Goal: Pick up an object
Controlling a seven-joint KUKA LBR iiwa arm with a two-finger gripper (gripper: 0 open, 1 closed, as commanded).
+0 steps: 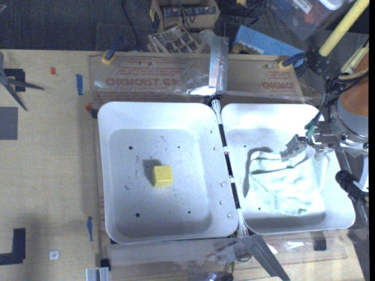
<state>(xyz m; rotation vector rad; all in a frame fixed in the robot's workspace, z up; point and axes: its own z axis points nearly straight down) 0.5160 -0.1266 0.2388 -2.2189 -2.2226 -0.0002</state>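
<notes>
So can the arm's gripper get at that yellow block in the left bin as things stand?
Probably yes. The yellow block sits alone on the left bin's floor, open from above. The gripper hangs over the right bin, so it must cross the divider first.

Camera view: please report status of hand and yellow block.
Hand over right white bin, nothing seen in it. Small yellow foam block sits alone in left white bin, untouched. Divider rim between bins stands between them.

A yellow block (163,175) in the white left bin (117,122); the white right bin (258,117) shows greenish smears, right of frame centre
</notes>
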